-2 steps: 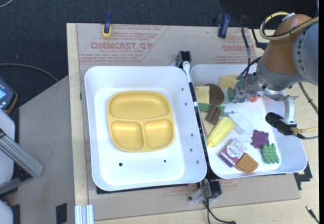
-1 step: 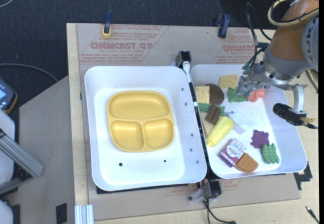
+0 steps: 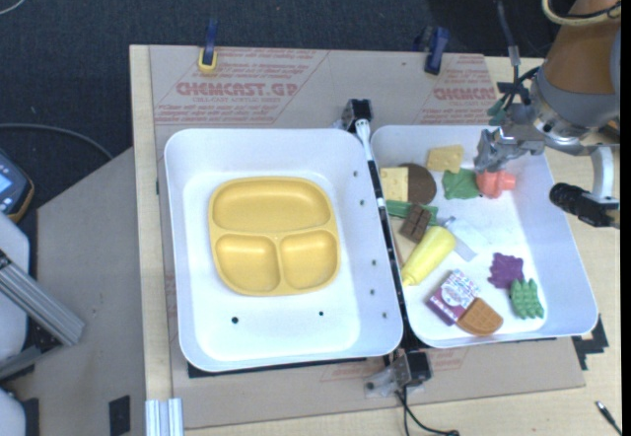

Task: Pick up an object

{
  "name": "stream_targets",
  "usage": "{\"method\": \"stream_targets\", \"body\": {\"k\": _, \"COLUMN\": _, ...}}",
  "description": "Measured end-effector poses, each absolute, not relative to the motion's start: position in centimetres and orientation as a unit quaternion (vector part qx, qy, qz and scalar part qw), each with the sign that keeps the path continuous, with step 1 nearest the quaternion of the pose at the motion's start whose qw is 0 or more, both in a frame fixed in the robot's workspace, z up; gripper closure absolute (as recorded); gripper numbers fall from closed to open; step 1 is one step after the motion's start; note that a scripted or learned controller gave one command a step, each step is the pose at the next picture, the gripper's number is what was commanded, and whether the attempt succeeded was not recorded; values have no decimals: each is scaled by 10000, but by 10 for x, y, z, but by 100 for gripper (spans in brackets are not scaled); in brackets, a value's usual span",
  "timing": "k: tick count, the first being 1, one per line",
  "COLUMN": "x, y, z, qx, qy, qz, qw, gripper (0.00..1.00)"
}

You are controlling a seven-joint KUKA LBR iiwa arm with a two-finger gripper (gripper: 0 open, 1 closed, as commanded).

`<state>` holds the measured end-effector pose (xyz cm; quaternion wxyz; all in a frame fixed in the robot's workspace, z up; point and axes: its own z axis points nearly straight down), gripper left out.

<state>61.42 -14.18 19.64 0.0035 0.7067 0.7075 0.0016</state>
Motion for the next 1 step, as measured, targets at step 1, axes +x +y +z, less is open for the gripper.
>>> {"method": "stream_targets", "body": {"k": 1, "x": 616, "y": -142, "z": 227, "qx": 7066, "qy": 7076, "qz": 16, "qw": 33, "gripper": 100}}
